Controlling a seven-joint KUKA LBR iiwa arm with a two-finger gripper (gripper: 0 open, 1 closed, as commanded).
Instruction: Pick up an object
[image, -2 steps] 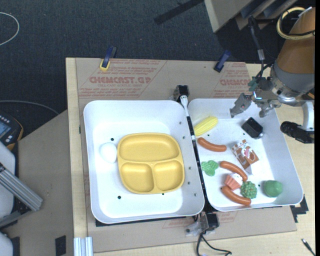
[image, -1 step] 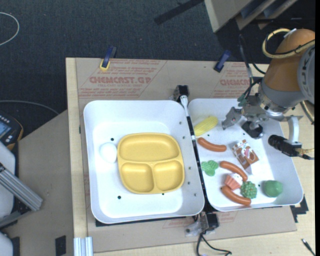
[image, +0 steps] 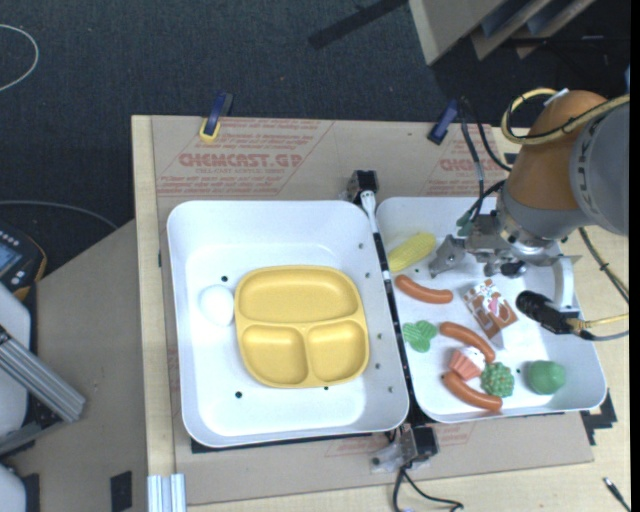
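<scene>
The right bin (image: 590, 385) holds several toy foods. A yellow corn cob (image: 410, 250) lies at its upper left, with an orange sausage (image: 423, 291) just below it. A red and white packet (image: 490, 306) sits in the middle. My gripper (image: 475, 258) hangs over the bin's upper part, between the corn and the packet, under the grey wrist and orange band (image: 548, 160). I see nothing held in it.
Lower in the right bin lie two more sausages (image: 467, 338) (image: 472, 392), two broccoli pieces (image: 420, 334) (image: 497, 379), a green round item (image: 545, 376) and a small red and white piece (image: 466, 361). The left bin (image: 190, 240) holds a yellow divided tray (image: 300, 325) and a white egg (image: 216, 303).
</scene>
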